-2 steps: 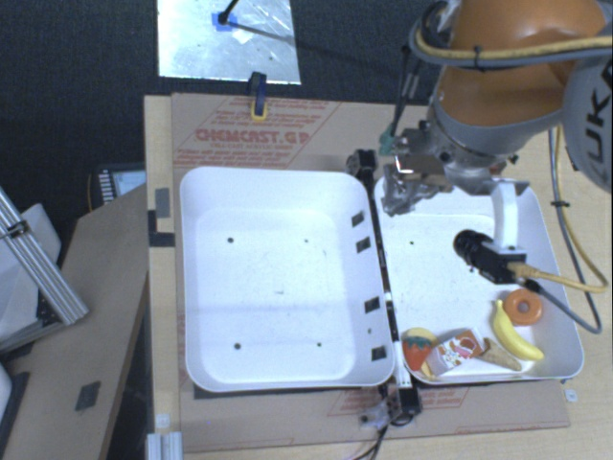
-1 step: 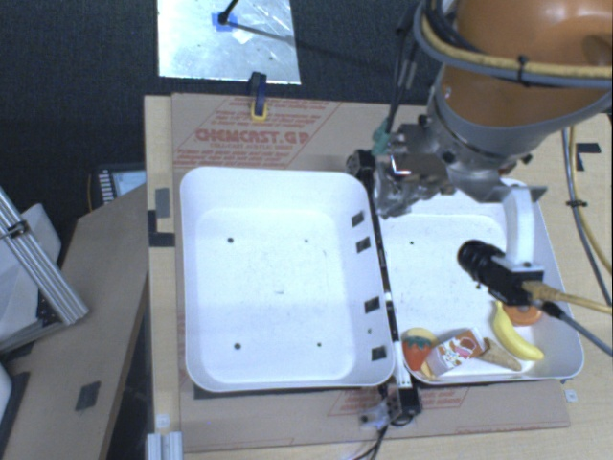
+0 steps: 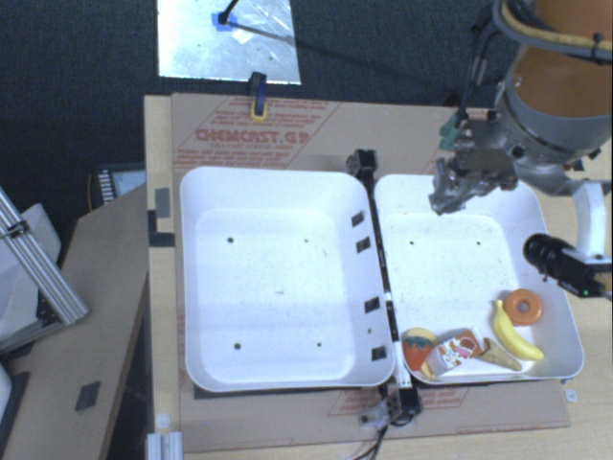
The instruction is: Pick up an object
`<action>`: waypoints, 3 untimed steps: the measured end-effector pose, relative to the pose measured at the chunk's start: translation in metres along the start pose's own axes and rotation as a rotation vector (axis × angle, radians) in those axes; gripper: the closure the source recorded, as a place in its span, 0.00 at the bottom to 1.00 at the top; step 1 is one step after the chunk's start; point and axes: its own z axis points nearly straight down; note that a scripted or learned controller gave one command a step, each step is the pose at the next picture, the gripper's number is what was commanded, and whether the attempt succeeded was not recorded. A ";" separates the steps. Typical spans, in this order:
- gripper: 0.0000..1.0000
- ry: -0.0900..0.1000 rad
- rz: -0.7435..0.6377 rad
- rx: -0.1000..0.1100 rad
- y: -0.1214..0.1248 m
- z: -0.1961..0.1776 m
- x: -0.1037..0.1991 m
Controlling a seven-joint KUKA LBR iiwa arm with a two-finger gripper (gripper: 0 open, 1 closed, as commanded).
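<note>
My gripper [image 3: 446, 197] hangs over the far edge of the right bin [image 3: 450, 257], with nothing visible in it. The objects lie bunched in that bin's near right corner, well away from the gripper: a yellow banana [image 3: 514, 333], an orange ring-shaped toy [image 3: 523, 306] just above it, a red and white packet [image 3: 453, 352], a tan cone-like piece [image 3: 499, 356], and an orange and red round toy [image 3: 418, 346] by the divider.
The left bin [image 3: 273, 276] sits beside the right one, with black clips [image 3: 369, 247] along the shared rim. A black cylinder [image 3: 560, 262] juts in over the right bin's right rim. Both bins rest on a cardboard sheet [image 3: 268, 132].
</note>
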 end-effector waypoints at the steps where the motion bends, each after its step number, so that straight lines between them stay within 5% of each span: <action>1: 1.00 0.003 -0.009 -0.008 0.000 -0.091 -0.005; 2: 1.00 -0.002 0.003 0.004 0.000 -0.055 -0.090; 3: 1.00 -0.002 0.000 0.000 0.001 -0.076 -0.144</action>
